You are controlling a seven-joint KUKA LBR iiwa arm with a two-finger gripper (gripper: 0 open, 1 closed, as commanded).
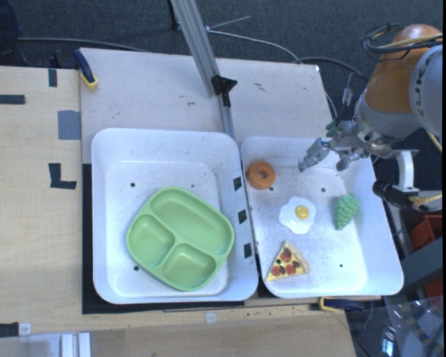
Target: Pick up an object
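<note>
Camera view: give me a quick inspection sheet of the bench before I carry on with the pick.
Surface: two white bins side by side, left bin and right bin, on a pale bench.
Job's things: in the right bin a donut, a fried egg, a green bunch of grapes and a pizza slice, all lying apart.
Clutter: a green divided plate in the left bin.
Grippers: gripper over the right bin's far end, fingers spread, nothing between them.
Cables: thin wires across the dark floor beyond the bench; a dark loop on the arm.
Surroundings: a slanted metal bar; tape marks on the wooden board.
</note>
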